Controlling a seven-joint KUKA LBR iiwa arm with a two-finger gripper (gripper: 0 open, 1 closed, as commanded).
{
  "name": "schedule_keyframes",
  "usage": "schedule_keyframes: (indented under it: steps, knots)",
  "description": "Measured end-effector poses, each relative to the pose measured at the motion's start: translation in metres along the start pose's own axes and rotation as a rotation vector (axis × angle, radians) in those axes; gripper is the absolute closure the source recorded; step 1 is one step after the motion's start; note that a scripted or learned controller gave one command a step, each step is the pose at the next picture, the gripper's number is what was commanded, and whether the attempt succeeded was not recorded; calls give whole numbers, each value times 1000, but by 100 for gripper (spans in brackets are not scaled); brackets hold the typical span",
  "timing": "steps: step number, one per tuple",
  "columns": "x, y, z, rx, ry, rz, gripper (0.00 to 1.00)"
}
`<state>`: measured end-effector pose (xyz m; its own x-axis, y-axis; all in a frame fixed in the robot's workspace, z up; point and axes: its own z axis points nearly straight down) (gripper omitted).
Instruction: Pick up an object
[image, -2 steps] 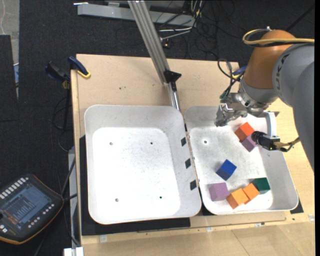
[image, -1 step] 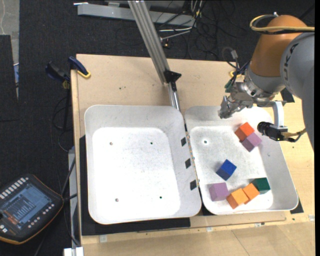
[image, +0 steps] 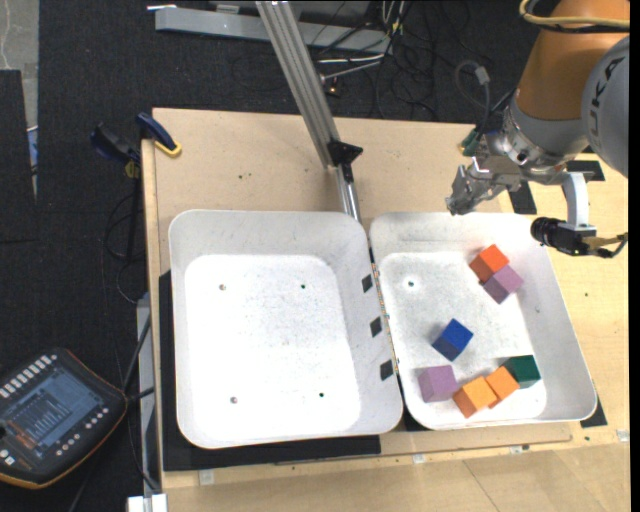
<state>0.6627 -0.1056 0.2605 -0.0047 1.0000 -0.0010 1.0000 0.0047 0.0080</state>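
The right bin (image: 560, 330) holds several blocks. An orange block (image: 488, 262) touches a purple block (image: 503, 284) near the back. A blue block (image: 453, 338) lies in the middle. At the front sit a purple block (image: 436, 383), an orange block (image: 482, 391) and a green block (image: 522, 372), close together. My gripper (image: 466, 199) hangs above the bin's back rim, up and left of the orange block, with nothing seen between its fingers.
The left bin (image: 190, 300) stands beside the right one. A metal pole (image: 305, 85) slants from the top down to the gap between the bins. A teach pendant (image: 45, 415) lies at the lower left, off the bench.
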Motion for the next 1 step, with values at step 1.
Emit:
schedule_keyframes:
  steps: [1]
  knots:
    - [51, -8, 6, 9, 3, -3, 100]
